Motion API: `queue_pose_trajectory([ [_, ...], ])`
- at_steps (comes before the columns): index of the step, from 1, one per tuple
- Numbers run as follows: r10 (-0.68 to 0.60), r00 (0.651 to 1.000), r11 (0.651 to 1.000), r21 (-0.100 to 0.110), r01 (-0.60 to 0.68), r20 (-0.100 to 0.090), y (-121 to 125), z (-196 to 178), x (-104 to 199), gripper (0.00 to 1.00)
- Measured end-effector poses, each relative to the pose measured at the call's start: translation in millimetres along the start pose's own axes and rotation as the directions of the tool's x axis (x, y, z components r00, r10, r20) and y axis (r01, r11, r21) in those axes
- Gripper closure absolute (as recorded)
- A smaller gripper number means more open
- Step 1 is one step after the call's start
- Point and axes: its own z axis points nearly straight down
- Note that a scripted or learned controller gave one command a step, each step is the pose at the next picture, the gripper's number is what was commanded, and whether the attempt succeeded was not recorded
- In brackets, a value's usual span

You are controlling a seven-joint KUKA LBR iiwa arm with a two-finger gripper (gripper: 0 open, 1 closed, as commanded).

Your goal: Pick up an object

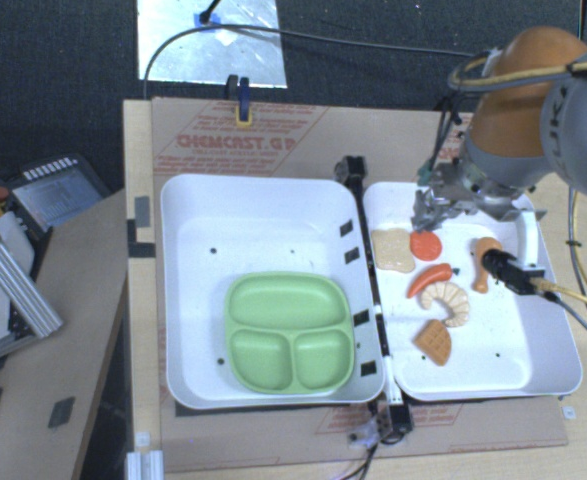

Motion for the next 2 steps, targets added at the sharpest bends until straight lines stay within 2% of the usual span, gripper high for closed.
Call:
queue_pose_trajectory([
  [2, 0.000, 1.000, 1.000, 0.003, 0.000, 0.000, -33, 11, 104, 1.00],
])
